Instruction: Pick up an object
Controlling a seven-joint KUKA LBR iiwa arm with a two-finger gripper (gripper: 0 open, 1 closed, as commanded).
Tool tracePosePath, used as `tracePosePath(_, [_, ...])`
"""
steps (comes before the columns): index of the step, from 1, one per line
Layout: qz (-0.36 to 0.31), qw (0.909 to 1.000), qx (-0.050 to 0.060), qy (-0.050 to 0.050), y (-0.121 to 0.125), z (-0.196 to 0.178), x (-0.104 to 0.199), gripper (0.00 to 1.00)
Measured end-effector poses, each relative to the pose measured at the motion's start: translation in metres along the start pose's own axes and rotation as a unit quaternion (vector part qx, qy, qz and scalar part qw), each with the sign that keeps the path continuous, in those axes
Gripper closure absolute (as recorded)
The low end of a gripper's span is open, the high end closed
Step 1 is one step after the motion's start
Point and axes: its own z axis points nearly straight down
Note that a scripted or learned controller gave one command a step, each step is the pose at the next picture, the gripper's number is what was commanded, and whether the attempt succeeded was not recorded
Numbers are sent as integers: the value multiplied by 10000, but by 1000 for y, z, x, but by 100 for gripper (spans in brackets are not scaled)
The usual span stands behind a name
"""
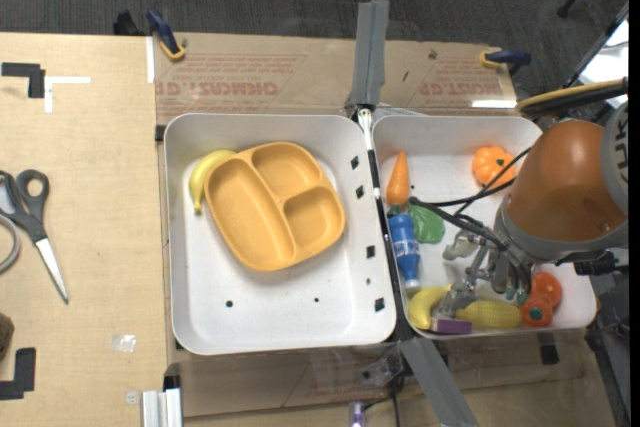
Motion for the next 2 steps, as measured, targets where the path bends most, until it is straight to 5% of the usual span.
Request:
tracePosePath(1, [272, 9996, 4, 25, 22, 1, -78, 0])
tracePosePath(2, [606, 9982, 8, 38, 16, 2, -14, 0])
